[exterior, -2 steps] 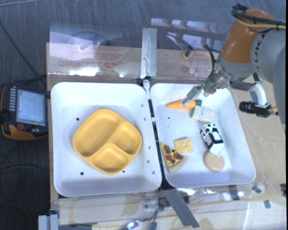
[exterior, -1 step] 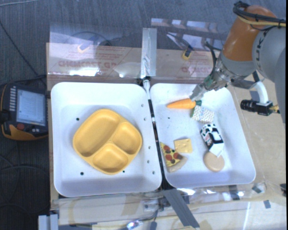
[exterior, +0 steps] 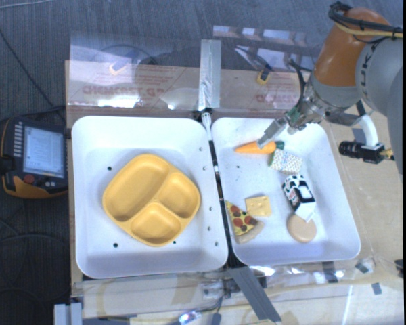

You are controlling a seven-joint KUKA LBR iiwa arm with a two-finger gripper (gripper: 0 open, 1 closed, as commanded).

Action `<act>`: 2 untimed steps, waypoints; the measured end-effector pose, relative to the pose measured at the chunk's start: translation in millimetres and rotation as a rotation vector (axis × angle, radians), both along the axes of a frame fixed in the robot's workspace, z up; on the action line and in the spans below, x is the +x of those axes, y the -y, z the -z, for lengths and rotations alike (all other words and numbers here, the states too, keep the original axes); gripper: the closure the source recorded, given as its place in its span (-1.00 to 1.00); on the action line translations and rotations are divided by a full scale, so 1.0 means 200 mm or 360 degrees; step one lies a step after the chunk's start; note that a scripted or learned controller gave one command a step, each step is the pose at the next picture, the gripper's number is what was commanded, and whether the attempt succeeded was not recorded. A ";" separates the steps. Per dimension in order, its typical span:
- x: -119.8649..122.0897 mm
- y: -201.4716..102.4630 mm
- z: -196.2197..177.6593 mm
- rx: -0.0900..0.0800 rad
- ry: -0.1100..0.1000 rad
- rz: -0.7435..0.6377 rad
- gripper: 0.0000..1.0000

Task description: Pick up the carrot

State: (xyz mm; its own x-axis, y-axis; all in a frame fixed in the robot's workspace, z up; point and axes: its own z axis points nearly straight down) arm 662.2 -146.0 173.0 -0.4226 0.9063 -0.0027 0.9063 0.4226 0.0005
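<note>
While the carrot (exterior: 255, 148) lies in the far part of the right bin (exterior: 338, 202), its long axis runs nearly level across the view, the pointed orange tip toward the divider between the bins and the blunt end, with a bit of green at the top, toward the arm's side. It looks smooth and plastic, a short tapered cone. The gripper (exterior: 271, 138) slants down from the upper right, its pale slim fingertips right at the carrot's blunt end, touching or almost touching it; how far apart the fingers stand cannot be told, and nothing shows as held between them.

Just beside the carrot's green end, on the near side, lies a small square packet (exterior: 286, 161) with a light speckled pattern. Nearer than the carrot sits a black-and-white carton (exterior: 298, 192), tilted, and past it a round flat tan disc like a cookie (exterior: 302, 229). Near and toward the divider from the carrot are a pale yellow cheese square (exterior: 258, 206) and a pizza slice (exterior: 243, 221) with red dots, a corner of the cheese touching the slice.

Across the divider from the carrot, the left bin (exterior: 88, 249) holds a glossy yellow plate (exterior: 151, 198), rounded and split into three compartments.
</note>
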 end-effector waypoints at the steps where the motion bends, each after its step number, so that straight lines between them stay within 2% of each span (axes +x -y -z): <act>1: 0.02 -0.06 0.39 0.0002 -0.0018 -0.0412 -1.00; 2: 0.03 -0.06 0.34 0.0001 0.0000 -0.0413 1.00</act>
